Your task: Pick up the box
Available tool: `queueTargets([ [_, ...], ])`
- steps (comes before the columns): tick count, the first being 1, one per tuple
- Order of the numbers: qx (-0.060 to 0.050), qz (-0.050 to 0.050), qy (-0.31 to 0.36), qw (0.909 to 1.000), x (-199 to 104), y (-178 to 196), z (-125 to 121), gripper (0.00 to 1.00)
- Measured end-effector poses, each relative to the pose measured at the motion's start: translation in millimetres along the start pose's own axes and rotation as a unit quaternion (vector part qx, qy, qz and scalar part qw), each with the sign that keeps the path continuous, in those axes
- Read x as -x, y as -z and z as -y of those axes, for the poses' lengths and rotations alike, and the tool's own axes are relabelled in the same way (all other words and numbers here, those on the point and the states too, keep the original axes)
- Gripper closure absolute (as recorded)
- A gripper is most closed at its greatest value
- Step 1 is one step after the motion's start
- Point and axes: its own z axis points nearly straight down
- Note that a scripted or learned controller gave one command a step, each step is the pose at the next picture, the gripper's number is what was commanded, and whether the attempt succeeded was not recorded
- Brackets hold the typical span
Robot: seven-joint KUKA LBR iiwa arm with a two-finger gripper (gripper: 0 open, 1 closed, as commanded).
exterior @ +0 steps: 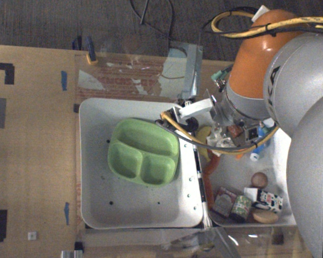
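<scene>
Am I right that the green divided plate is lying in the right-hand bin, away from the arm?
Not quite: the camera view shows the green divided plate lying in the left-hand bin, away from the arm, which reaches over the right-hand bin.
</scene>
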Motion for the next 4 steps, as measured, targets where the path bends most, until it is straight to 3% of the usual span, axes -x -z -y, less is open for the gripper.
queueTargets([
  [1, 0.0, -0.001, 0.075, 0.9972, -37.2, 120.9, 89.7, 1.0],
  [3, 0.002, -0.002, 0.072, 0.9974, -38.7, 140.5, 88.1, 1.0],
  [4, -0.001, 0.003, 0.106, 0.9944, -13.9, 70.9, 80.4, 1.0],
])
